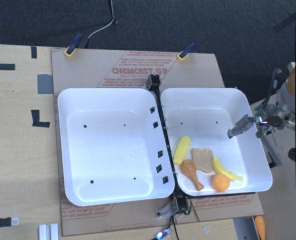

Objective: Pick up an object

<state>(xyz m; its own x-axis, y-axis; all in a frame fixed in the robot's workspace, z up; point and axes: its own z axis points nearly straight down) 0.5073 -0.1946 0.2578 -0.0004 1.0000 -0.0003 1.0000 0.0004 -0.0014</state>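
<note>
The right bin (238, 104) holds several toy foods near its front edge. A yellow corn cob (182, 149) lies beside the divider. A tan bread slice (203, 160) sits to the right of it, with a brown drumstick (193, 174) in front. A yellow banana (225, 170) and an orange (220, 183) lie at the front right. My gripper (239, 127) hangs over the right side of this bin, up and to the right of the banana, apart from all the foods. Nothing shows in it.
The left bin (67, 134) stands next to the right one, joined by a black divider strip (160, 134). Both rest on a cardboard sheet (132, 69) held by two clamps. A black cable (109, 14) runs off at the back.
</note>
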